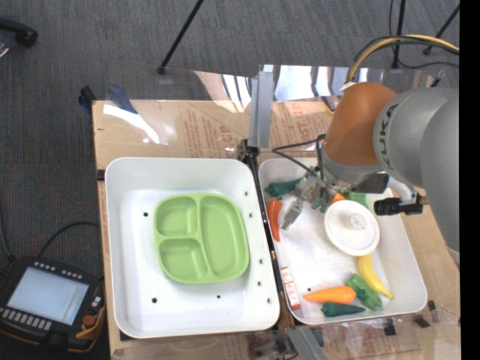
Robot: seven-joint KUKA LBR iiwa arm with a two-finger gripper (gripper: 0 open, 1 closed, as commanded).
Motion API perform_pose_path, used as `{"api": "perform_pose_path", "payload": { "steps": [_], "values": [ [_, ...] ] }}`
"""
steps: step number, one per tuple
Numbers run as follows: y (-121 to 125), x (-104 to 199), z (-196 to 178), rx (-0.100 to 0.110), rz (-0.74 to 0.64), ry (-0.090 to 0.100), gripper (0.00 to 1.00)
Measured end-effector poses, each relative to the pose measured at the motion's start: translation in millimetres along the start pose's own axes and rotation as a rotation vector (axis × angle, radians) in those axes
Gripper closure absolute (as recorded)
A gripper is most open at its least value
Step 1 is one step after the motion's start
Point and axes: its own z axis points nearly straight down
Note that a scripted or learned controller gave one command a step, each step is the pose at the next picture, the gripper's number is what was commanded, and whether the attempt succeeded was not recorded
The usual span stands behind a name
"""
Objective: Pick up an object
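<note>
The table (187, 130) carries two shallow white bins side by side. The left bin (124, 201), in the lower left-centre of the frame, holds a green divided plate (201, 238) with three compartments; it lies flat near the middle of that bin, slightly turned.

The right bin (409, 261), in the lower right of the frame, holds several small things. A white round lid (352, 227) lies in its upper half. Below the lid, near the right wall, is a yellow banana (372, 275), and just beside its lower end is a green leafy piece (365, 291). An orange carrot (331, 295) lies along the bottom of the bin, with a dark green vegetable (341, 310) just under it. Against the left wall of this bin there is a red-orange pepper (274, 219), standing long from top to bottom of the frame, and lower down a small red and white packet (291, 294) next to the same wall. In the upper left corner of the bin lies a dark green item (283, 189).

The arm (420, 148) comes in from the right side of the frame and its orange band is above the upper part of the right bin. The pincer (294, 212) hangs low over the upper left area of the right bin, between the pepper and the lid, very near the pepper. Its fingers look close together, and I see no object between them. Some small green and orange pieces (341, 197) lie just beside the wrist, partly hidden, and I cannot tell what they are.
</note>
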Motion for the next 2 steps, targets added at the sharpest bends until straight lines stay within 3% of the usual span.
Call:
{"api": "perform_pose_path", "payload": {
  "steps": [1,2],
  "values": [
    [-77.1,9.0,0.0,0.003,-0.125,-0.001,0.0],
    [-68.2,-40.1,-0.7,0.008,0.046,0.007,0.0]
  ]
}}
